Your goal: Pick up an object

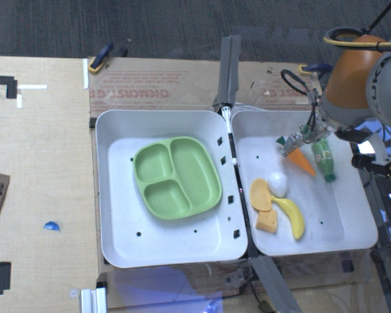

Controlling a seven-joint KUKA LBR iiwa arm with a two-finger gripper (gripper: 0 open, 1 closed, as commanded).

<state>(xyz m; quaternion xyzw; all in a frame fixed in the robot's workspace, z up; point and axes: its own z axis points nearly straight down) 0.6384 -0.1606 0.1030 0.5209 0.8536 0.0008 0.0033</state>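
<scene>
Camera view: the grey arm with its orange band reaches in over the far right corner of the right-hand shallow white bin [352, 237]. Its two-finger gripper [302, 137] sits low over the far part of that bin, right at the leafy green top of a small orange plastic carrot [302, 161]. Whether it is open, closed or gripping anything I cannot tell; the tip is too small and cluttered to read.

The carrot lies on the bin floor near the far edge, pointing toward the near right. Just beside it, toward the right wall, lies a green plastic bottle [323, 160]. Nearer the middle of the bin a white egg-shaped toy [277, 184] touches an orange rounded slice [260, 195]; a yellow plastic banana [292, 216] curves toward the near edge, and a yellow wedge of toy cheese [268, 222] sits beside it.

The left-hand white bin [111, 194] carries a light green three-compartment plastic tray [177, 176] at its middle.

The carrot looks like the likeliest target. I judge it light, stiff and smooth, so it may squirt out along its taper. The thick end just below the leaves seems the best place to grip, across the width.
</scene>
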